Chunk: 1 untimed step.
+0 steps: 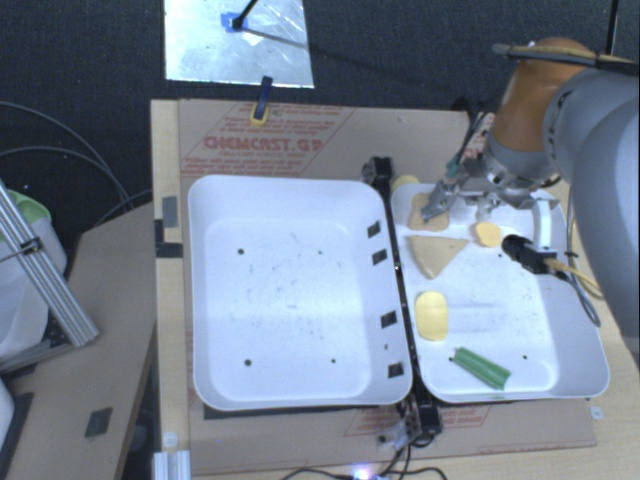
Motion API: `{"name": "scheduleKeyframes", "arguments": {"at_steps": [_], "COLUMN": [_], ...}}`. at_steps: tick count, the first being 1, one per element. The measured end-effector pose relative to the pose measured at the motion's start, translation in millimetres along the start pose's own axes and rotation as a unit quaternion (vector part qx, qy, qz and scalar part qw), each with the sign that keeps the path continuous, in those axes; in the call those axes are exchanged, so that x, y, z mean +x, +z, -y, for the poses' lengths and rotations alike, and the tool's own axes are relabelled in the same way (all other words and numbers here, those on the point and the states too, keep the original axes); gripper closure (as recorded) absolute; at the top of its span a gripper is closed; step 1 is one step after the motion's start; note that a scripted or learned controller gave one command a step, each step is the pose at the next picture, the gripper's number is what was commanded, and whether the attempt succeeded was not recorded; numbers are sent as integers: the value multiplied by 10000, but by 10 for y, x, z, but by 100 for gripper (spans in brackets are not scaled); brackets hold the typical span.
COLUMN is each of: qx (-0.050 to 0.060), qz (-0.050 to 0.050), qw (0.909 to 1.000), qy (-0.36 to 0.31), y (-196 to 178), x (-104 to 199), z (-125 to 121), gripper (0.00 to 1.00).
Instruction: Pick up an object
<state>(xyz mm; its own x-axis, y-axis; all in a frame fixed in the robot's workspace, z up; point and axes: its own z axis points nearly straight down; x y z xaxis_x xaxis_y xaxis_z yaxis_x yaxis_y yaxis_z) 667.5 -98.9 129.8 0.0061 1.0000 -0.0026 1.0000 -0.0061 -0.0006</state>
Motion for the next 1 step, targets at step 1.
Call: {"name": "scheduleKeyframes", "arguments": {"at_steps": [1], "qx": [-11], "qz": [-17], "qw": [10000], "qy": [-32], "y": [-579], "x": [258], "z": [814], "gripper": [0]}}
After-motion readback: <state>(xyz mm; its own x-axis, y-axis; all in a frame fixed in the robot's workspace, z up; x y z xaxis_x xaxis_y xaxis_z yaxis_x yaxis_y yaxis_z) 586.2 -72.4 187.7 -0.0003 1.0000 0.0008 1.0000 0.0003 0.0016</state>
